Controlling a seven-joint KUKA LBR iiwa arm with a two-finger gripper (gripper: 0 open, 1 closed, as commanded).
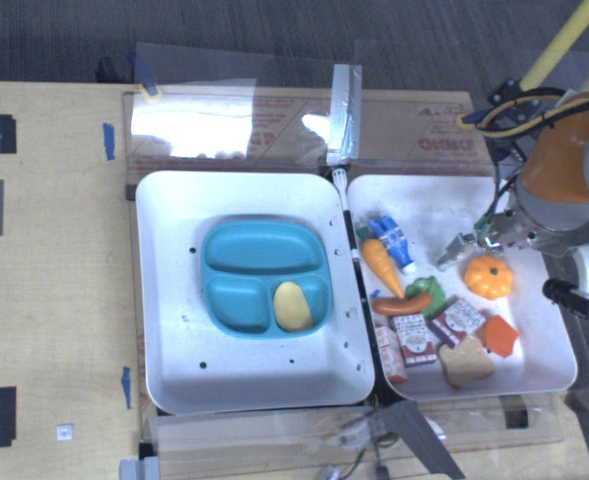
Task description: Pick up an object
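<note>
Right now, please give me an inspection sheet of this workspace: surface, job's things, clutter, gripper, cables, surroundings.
Surface: wooden bench bearing left bin and right bin, side by side.
Job's things: right bin holds pumpkin, carrot, blue bottle, sausage, heart-shaped toast, small cartons, orange block. Left bin holds blue tray with a yellow potato in its lower right compartment.
Clutter: nothing seen.
Gripper: gripper above the right bin, just left of the pumpkin, holding nothing visible.
Cables: yellow and black cables by the arm.
Surroundings: clear panel behind the bins, blue tape on the bench.
</note>
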